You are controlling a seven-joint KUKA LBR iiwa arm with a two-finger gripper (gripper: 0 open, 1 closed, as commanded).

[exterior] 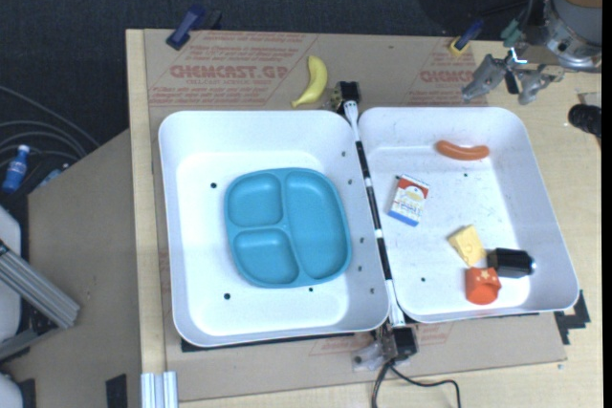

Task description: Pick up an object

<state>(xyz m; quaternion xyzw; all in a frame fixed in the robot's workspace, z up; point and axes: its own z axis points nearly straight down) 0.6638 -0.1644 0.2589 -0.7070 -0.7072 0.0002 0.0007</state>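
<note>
The gripper (507, 75) hangs beyond the far rim of the right bin (535, 205), outside it, with two fingers that look spread apart and nothing between them; it is small and a little blurred, so this is a reading rather than a certainty. Every candidate lies inside that bin: a sausage (463, 149) near the far rim, closest to the gripper; a small card box (408, 201) toward the bin's left wall; and a tight cluster at the near right of the bin, with a yellow wedge (468, 245), a black block (510, 262) and a red piece (483, 286) nearly touching. The sausage, lying alone, looks the easiest pick, since crowding would hinder finger entry.
</note>
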